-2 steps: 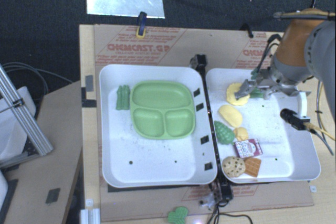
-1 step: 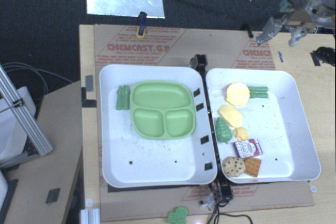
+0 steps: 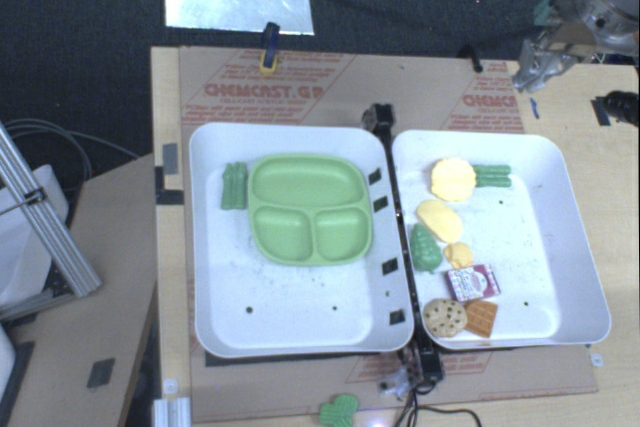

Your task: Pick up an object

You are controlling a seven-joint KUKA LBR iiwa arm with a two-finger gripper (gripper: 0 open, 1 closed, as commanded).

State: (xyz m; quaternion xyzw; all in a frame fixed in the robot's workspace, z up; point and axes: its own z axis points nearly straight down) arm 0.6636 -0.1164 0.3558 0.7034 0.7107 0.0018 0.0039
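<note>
Camera view, looking down at a slant on 2 white bins side by side on bench.

Left bin (image 3: pixel 215 315): green divided plate (image 3: pixel 308 210) with 3 compartments near centre, flat on bin floor. Green ridged piece (image 3: pixel 234 185) just beside plate's left edge, apart from it.

Right bin (image 3: pixel 560 245): cluster of small toy foods along left half.
- Round yellow piece (image 3: pixel 453 179) near top, touching green stalk-like piece (image 3: pixel 492 177) to its right.
- Pale yellow oval piece (image 3: pixel 439 216) below that.
- Dark green piece (image 3: pixel 425 248) against left wall.
- Small yellow-orange piece (image 3: pixel 458 255) just beside it.
- Purple-and-white packet (image 3: pixel 472 282) lower down.
- Chocolate-chip cookie (image 3: pixel 443 317) near bottom-left corner, touching orange cracker (image 3: pixel 481 317) to its right.

Gripper (image 3: pixel 535 73) at upper right, above bench surface outside right bin, beyond bin's far rim, well apart from all toy foods. Nothing seen between fingers; cannot tell how far open, too small and blurred. Grey wrist of arm (image 3: pixel 610 0) above, entering from right edge.

Green leaf-shaped piece (image 3: pixel 339 409) on bench below bins, outside both. Yellow-and-dark clamp (image 3: pixel 269 50) at far bench edge.
</note>
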